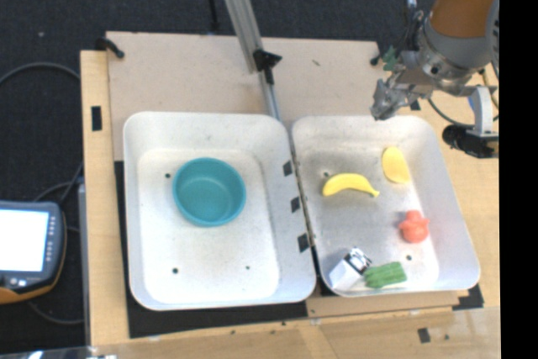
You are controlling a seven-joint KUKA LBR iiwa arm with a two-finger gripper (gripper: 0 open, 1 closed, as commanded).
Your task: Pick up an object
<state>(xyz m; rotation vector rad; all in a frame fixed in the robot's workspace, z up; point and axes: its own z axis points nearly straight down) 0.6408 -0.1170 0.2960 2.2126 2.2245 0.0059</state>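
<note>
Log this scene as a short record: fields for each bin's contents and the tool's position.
left bin: teal bowl
right bin: yellow banana, yellow lemon-like piece, red-orange object, green object, small white-and-black item
tool: above the right bin's far edge, holding nothing visible
arm: enters from the view's right

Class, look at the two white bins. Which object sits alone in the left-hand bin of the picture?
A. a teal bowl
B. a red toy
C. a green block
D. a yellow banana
A: the teal bowl is the one object in the left bin, while the banana and the other small items lie in the right bin.
</note>
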